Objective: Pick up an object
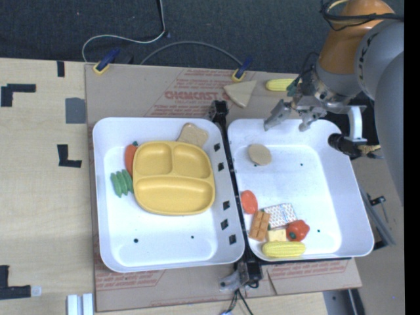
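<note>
While gripper hangs spread and empty over right bin's far rim, round cookie lies nearby below; risk: fingers straddle rim, descent strikes wall.

The arm is smooth grey with a rounded orange band above the wrist, thin dark cables looping at its twelve o'clock. The tool carries two slim grey metal fingers.

bench | cardboard sheet | two white bins | corn
</note>
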`<control>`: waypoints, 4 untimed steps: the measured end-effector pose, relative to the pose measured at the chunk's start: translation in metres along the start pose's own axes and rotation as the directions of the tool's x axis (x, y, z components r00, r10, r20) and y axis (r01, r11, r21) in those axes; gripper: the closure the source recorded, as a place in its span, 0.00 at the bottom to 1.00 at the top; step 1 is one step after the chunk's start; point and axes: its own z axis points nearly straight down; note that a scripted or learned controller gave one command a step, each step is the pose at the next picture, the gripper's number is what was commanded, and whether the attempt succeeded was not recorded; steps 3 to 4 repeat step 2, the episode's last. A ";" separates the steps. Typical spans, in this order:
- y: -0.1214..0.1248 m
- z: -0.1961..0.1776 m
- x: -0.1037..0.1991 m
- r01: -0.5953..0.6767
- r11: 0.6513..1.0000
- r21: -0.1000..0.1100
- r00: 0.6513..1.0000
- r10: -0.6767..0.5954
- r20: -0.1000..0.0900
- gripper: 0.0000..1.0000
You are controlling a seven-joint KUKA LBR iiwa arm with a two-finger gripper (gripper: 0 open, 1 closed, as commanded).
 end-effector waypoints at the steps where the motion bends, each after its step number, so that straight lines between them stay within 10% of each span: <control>1: -0.012 0.116 0.000 -0.006 1.000 -0.004 1.000 0.006 0.004 0.00; 2: -0.011 0.101 0.001 -0.004 1.000 -0.005 1.000 0.004 0.003 1.00; 4: -0.011 0.101 0.001 -0.004 1.000 -0.005 1.000 0.004 0.003 1.00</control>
